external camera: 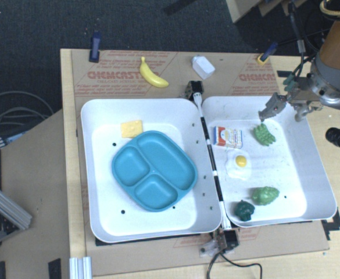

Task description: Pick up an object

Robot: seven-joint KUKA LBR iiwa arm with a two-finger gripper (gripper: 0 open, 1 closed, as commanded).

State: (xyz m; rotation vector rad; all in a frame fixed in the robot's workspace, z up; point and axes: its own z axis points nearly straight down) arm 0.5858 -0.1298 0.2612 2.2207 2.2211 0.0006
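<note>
My gripper hangs over the far edge of the right bin; its two fingers stand spread apart and open, with nothing between them. Just below its left finger lies a light green leafy toy. Further left in the same bin are a small red-and-white carton and a fried egg toy. Near the bin's front lie a green lumpy vegetable and a dark green broccoli piece.
The left bin holds a blue divided plate and a yellow cheese slice. On the bench behind the bins lie a banana, a white block and a blue marker. A clamp joins the bins.
</note>
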